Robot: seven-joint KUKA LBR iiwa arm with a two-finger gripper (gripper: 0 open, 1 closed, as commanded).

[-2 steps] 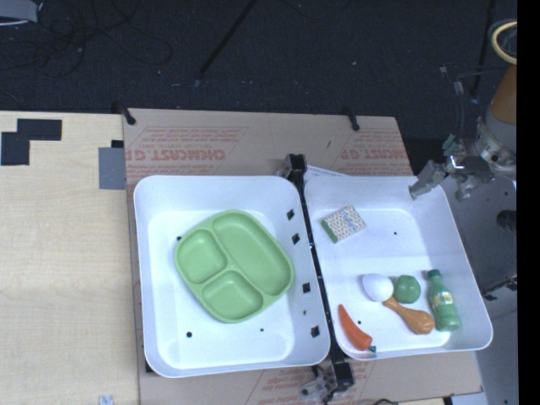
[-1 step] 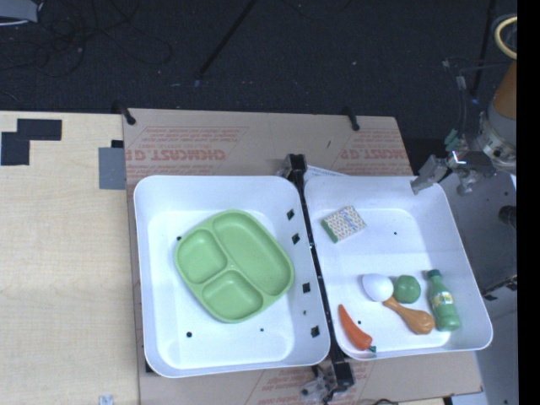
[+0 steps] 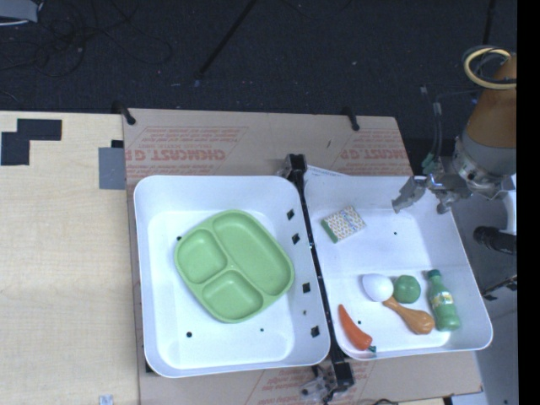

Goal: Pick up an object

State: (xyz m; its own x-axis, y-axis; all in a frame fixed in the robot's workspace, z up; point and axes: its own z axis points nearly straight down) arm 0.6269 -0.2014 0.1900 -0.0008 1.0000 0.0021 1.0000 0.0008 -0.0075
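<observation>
The right bin (image 3: pixel 422 243) holds several small objects. A speckled flat block (image 3: pixel 343 224) lies near its back left. Toward the front sit a white egg (image 3: pixel 377 288), a green ball (image 3: pixel 407 288), a green bottle (image 3: pixel 442 299), a tan drumstick (image 3: pixel 410 315) and an orange carrot (image 3: pixel 356 327). My gripper (image 3: pixel 424 200) hangs over the bin's back right corner, open, with nothing between its fingers (image 3: pixel 407 197). It is well to the right of the speckled block and behind the cluster of objects.
A green divided plate (image 3: pixel 234 264) lies in the left bin (image 3: pixel 160 226). A black divider (image 3: pixel 308 260) runs between the two bins. Both bins rest on a cardboard sheet (image 3: pixel 219 146), and the grey and orange arm (image 3: pixel 489 133) comes in at the right.
</observation>
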